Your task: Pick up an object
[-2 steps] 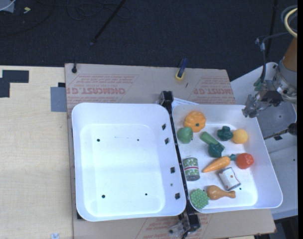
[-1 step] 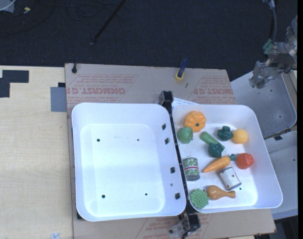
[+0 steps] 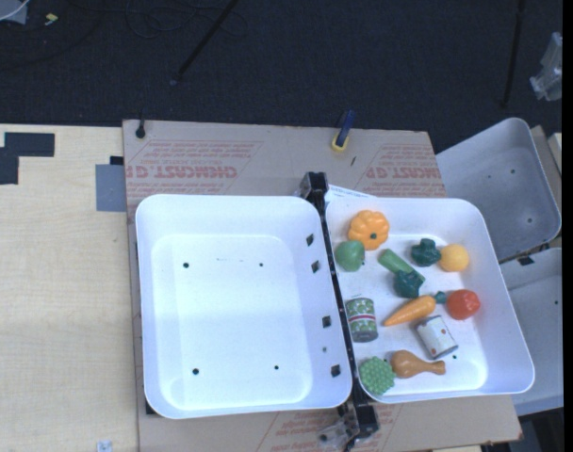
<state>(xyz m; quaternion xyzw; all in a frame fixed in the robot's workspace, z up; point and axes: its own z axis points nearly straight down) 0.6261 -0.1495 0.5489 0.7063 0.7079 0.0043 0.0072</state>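
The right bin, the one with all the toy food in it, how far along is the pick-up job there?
Nothing looks done yet. The toy food lies in the right bin: orange pepper, carrot, tomato, small can, drumstick and the rest, none lifted. Nothing is in hand at this moment. The whole pick is left: reach in, close on one item and raise it.

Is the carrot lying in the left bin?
No, the carrot lies in the right bin, among the other toy foods.

Two white bins (image 3: pixel 230 217), eleven toy foods (image 3: pixel 368 226)
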